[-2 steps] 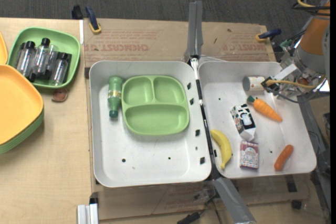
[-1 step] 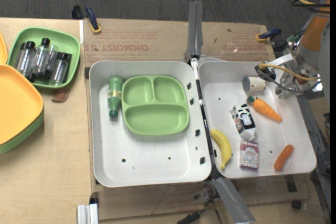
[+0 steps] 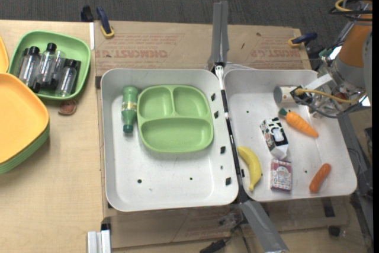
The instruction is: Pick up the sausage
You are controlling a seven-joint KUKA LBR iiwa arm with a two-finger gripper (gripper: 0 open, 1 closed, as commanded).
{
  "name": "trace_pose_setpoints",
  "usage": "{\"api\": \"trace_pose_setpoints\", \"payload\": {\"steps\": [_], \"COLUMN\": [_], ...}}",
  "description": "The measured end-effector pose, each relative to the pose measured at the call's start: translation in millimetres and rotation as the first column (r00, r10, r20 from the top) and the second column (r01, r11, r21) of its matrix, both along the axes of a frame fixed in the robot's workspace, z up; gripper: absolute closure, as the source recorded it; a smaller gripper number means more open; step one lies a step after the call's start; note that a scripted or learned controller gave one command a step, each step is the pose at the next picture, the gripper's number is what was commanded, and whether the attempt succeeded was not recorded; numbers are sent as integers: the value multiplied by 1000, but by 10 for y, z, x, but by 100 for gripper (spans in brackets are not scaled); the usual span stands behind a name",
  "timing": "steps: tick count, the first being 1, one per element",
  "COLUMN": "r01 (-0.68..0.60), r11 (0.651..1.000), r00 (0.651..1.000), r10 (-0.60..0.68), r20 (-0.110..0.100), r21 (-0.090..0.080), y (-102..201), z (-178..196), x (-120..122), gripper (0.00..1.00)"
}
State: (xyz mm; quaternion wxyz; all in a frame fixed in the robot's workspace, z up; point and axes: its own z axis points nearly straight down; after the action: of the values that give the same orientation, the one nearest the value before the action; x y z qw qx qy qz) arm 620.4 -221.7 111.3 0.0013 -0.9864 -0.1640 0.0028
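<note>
Gripper: The gripper (image 3: 324,102) hangs over the far right part of the right bin (image 3: 308,151). I cannot tell if it is open or closed.
Arm: The grey arm comes in from the right edge. Its orange band (image 3: 360,47) sits above the gripper.
Carrot: The carrot (image 3: 301,124) lies just beside the gripper, on its near left side. Its green end points to the far left.
Sausage: The sausage (image 3: 320,178) lies flat on the floor of the right bin, near the bin's near right corner. It is well apart from the gripper.
Sausage's long way: It lies on a slant. One end points to the far right and the other end points to the near left.
Around the sausage: White floor shows on all sides of it, and it touches no other thing. The bin's near wall and right wall are close by.
In the way: The carrot lies between the gripper and the sausage, a bit off to the left.
Pink box: The pink box (image 3: 282,175) lies to the left of the sausage, near it but apart.
Pack: A black and white pack (image 3: 274,133) lies just past the pink box, on the far side.
Banana: The banana (image 3: 251,166) lies by the left wall of the right bin.
Left bin: The left bin (image 3: 172,178) holds a green plate (image 3: 175,118) with three parts. A green bottle (image 3: 128,108) lies just beside the plate, on its left.
Bench: At the far left, a green tray (image 3: 81,50) holds dark bottles (image 3: 47,68). Orange plates (image 3: 21,121) are stacked near it.
</note>
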Motion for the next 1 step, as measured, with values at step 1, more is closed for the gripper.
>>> {"api": "trace_pose_setpoints", "payload": {"steps": [1], "r01": [125], "r11": [992], "r00": [992], "r10": [-125], "r20": [4], "r21": [-1], "y": [-3], "z": [73], "x": [224], "gripper": [100]}}
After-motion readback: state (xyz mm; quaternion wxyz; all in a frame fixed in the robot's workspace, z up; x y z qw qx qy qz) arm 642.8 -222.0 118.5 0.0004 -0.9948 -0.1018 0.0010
